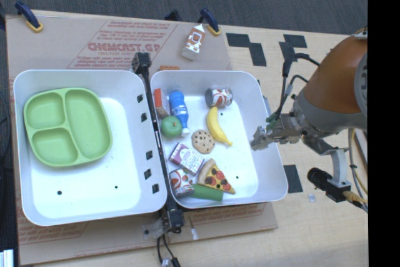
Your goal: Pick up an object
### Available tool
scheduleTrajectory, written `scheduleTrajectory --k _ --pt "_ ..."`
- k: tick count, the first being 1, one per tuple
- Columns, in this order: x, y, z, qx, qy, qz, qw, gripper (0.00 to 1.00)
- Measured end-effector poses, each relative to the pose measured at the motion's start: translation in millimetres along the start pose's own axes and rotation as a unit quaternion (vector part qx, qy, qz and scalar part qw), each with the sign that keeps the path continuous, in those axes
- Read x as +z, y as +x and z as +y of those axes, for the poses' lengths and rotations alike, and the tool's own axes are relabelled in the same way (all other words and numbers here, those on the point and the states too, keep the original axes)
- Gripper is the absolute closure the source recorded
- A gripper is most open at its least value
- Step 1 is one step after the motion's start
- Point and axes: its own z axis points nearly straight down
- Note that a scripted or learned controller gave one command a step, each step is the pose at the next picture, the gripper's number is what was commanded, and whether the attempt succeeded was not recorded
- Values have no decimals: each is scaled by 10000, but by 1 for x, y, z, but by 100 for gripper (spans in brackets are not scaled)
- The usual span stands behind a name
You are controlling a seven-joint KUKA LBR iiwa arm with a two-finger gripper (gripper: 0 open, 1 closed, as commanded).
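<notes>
The right bin (265, 162) holds several toy foods: a banana (217, 125), a cookie (202, 141), a pizza slice (216, 177), a green apple (171, 127), a blue bottle (179, 106), a red-and-white can (219, 97), a small purple box (186, 158) and another can (180, 181). My gripper (261, 138) hangs at that bin's right rim, to the right of the banana. Nothing shows between its fingers.
The left bin (125, 187) bears a green divided plate (66, 126). A small carton (194, 42) lies on the cardboard behind the bins. Blue clamps (29, 15) hold the cardboard's back edge. The grey and orange arm (334, 94) fills the right side.
</notes>
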Motion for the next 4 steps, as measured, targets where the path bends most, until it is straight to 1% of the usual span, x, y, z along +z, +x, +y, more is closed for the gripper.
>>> scheduleTrajectory --k 1,2,3,4 --pt "-13 -8 0 10 -13 -2 10000 100" --pt "3 18 1 -7 -8 -3 10000 100" --pt "-13 6 0 9 -12 -2 10000 100" --pt "5 -21 0 3 1 -1 10000 100"
